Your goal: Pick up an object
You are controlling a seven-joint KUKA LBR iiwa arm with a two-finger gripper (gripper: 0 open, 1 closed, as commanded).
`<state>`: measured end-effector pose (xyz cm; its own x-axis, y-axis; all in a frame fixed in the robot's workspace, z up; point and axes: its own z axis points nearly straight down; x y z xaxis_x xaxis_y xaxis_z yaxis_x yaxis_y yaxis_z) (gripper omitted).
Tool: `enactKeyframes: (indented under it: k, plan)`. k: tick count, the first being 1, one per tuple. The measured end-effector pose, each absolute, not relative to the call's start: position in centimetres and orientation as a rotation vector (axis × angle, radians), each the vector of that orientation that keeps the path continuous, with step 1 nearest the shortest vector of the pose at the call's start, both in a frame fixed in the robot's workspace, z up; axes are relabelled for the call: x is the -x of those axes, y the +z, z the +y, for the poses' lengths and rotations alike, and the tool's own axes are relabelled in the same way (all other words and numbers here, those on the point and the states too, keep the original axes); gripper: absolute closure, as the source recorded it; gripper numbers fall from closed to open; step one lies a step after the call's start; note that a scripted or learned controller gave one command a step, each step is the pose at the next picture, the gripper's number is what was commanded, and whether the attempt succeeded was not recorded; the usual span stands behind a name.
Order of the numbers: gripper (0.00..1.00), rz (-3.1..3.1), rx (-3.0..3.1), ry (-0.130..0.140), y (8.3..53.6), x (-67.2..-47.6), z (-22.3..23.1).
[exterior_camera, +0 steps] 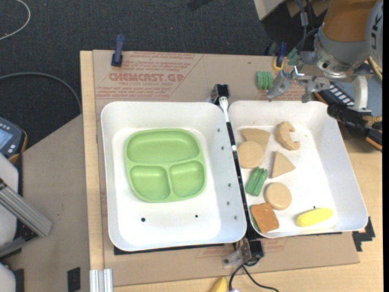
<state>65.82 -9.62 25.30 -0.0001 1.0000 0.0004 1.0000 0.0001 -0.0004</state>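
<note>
Claw (296,81) hovers open and empty beyond the right bin (349,163); crowded toy food invites a glancing, failed grasp.

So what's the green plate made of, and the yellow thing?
The green plate, with three compartments, looks like smooth moulded plastic: even colour, soft sheen, rounded edges. The yellow thing looks like plastic toy food, glossy and evenly coloured, though rubber is possible.

A green divided plate (165,164) sits in the left bin (115,181).
</note>
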Motion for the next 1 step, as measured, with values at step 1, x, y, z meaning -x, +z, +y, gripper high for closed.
enactKeyframes:
  k: [1]
  plan:
    - [1.00,-2.224,2.222,-0.003,26.40,-65.89,-9.59]
